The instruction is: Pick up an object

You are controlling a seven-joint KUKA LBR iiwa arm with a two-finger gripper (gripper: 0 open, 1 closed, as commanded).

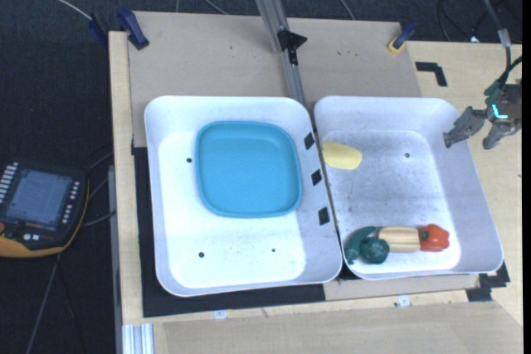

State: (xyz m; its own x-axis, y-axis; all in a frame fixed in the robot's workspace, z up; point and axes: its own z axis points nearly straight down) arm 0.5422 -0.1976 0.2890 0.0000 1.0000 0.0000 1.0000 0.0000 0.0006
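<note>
Toy point(398, 241) of three joined parts, a green end, a tan middle and a red end, lies in the right bin point(465, 203) along its near wall, its long axis running left to right across the view. A yellow piece point(341, 155) rests in the same bin at the far left, just beside the divide between the two bins. Either would serve the task; nothing is held yet.

From the toy, the tool point(479, 131) lies up and to the right, over the bin's far right rim, well apart from both things. Its two fingers stand spread, with nothing between them. So the toy is toward the near side and somewhat left of the tool, while the yellow piece is almost straight left, across the bare floor of the bin.

My judgement: for the toy, the fingers should close across its short width, at the tan middle, since the wall behind it leaves little room on that side. The yellow piece sits more in the open.

In the left bin point(166, 178) a blue tray point(249, 168) lies flat, farthest from the tool. Both bins sit on the worktop point(207, 54).
</note>
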